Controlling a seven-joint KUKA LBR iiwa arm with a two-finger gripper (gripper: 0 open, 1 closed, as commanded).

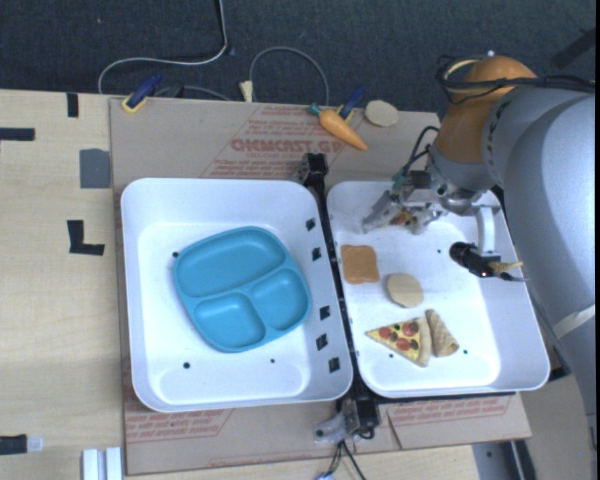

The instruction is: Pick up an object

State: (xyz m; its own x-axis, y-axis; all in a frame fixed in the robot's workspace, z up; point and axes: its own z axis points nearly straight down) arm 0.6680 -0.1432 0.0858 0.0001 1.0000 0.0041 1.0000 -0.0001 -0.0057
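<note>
Basically, tool [412, 211], finger state I couldn't tell, hovered in right white bin [515, 363] away from tan square toast piece [359, 264], so it risked closing on nothing.

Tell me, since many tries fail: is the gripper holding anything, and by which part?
Nothing shows between the fingers of the gripper; it hangs over the right bin, apart from the toast and cookie.

My gripper [408, 208] fingers too blurred to read; my arm [540, 168] hides the right bin's [480, 368] far corner, cut off at right edge.
</note>
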